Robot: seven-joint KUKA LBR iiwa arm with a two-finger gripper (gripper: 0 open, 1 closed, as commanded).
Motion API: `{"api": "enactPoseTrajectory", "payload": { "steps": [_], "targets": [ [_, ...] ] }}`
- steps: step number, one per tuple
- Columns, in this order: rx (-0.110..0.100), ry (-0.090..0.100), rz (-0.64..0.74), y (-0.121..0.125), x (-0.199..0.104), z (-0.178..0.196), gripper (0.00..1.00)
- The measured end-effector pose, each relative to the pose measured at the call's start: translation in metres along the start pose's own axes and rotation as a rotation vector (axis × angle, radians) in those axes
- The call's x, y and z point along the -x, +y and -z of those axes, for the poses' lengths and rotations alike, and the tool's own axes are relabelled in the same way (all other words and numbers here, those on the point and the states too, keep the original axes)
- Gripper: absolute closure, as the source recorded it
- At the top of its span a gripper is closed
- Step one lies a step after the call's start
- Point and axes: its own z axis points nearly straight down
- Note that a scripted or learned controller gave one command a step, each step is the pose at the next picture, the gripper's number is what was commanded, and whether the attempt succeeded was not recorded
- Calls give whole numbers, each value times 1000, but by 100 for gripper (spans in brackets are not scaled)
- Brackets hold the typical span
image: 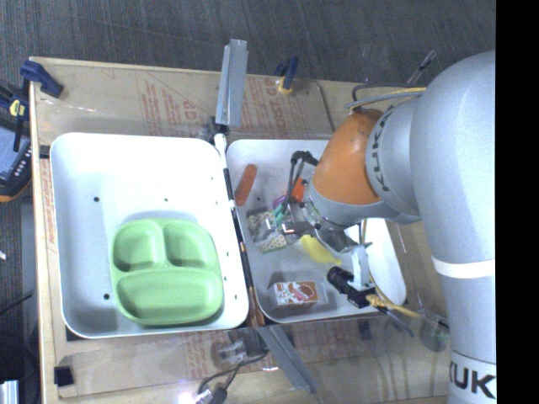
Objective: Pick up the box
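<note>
The gripper is seen low in the right bin, over a small patterned object; whether the fingers are open or closed cannot be told. The box lies apart, flat at the bin's near edge, ungrasped. The orange-banded wrist is bent leftward from the right. A green divided tray sits in the left bin.
</note>
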Motion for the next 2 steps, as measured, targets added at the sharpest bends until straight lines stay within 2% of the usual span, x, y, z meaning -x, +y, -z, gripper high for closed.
{"api": "enactPoseTrajectory", "payload": {
  "steps": [1,2],
  "targets": [
    [7,1,50,-26,-77,125,100],
    [3,1,-182,19,-97,89,100]
  ]
}}
